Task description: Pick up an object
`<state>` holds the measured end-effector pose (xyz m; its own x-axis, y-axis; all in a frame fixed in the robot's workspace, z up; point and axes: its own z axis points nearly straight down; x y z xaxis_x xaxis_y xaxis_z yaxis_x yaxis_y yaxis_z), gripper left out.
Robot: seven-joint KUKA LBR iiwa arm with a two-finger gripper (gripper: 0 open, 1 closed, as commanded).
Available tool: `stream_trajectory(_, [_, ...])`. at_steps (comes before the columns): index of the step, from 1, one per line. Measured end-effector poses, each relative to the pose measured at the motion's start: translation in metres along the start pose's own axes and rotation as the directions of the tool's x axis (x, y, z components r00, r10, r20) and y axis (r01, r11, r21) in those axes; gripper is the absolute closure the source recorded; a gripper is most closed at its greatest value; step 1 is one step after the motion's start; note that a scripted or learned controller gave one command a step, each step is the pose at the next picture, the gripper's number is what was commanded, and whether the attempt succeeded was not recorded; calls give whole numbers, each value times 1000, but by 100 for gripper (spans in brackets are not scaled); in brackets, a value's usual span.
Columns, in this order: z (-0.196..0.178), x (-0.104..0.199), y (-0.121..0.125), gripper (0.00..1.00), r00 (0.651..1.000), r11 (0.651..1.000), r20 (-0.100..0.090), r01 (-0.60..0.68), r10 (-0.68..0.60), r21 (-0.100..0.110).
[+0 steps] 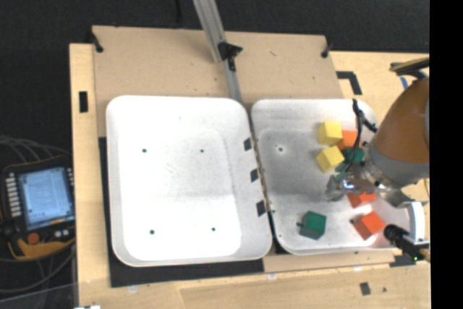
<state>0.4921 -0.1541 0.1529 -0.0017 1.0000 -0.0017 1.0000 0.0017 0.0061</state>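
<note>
So far nothing is lifted: from the camera view, every block lies on the floor of the right-hand shallow white bin [289, 119], and the pick itself is left to do. The grey arm with its orange band [405, 137] reaches in over that bin's right edge, and its gripper [346, 183] sits low among the blocks near the right wall. Whether it is spread or closed cannot be told from this slant, since the wrist hides it.

Two yellow cubes [330, 132] lie just beside the gripper, toward the bin's far right corner, the nearer one [330, 158] almost touching it. A small green piece [354, 155] and an orange block [349, 138] crowd close there too. A second orange block [367, 225] rests by the near right corner, and a dark green block [312, 224] lies apart along the near edge. Which of these is the target is unclear; the nearer yellow cube seems likeliest. The left-hand white bin [123, 155] holds no blocks.
</note>
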Motion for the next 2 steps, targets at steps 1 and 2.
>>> stream_trajectory(1, [-56, 6, 10, 100, 1000, 1000, 1, 3, -3, -2])
stream_trajectory(2, [-109, 13, 19, 100, 1000, 1000, 0, 3, -3, -2])
